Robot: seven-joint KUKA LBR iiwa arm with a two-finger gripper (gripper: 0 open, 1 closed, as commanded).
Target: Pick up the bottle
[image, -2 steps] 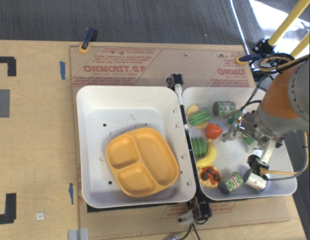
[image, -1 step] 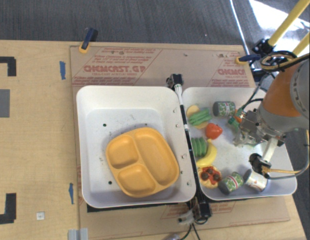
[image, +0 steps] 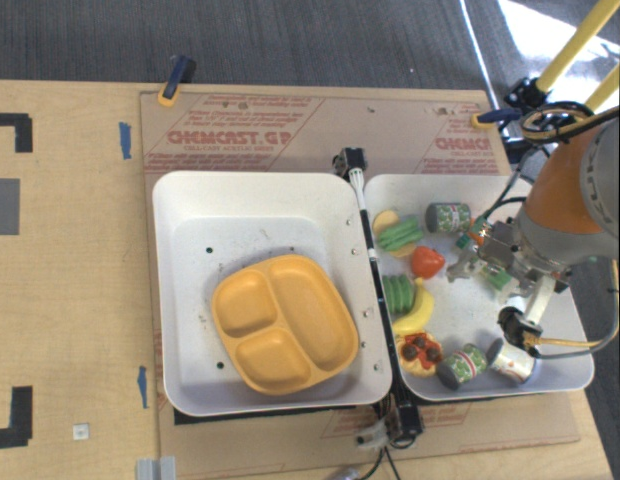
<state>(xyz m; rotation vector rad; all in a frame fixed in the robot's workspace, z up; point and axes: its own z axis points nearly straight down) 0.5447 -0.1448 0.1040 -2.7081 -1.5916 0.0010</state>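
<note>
— What crowds the right bin (image: 575,368)?

— Toy food, mostly. Along its left side lie a green vegetable (image: 398,234), a red tomato (image: 427,261), a second green piece (image: 398,293), a banana (image: 420,313) and a yellow slice with red topping (image: 420,351). A green can (image: 448,216) lies near the far wall. A white cup (image: 512,361) lies on its side by the near wall.

— And the left bin (image: 180,268)?

— It holds a yellow divided plate (image: 283,322), set toward its near side.

— Where is the bottle (image: 463,365)?

— What looks like it — grey-green with a red label — lies tilted at the right bin's near wall, between the topped slice and the white cup, just beside both.

— And the gripper (image: 480,258)?

— Low over the middle of the right bin, near the tomato and toward the can, with the grey arm (image: 570,208) behind it. The bottle lies well apart from it, on the near side. Whether the gripper is open or closed, I cannot tell — the wrist hides it.
</note>
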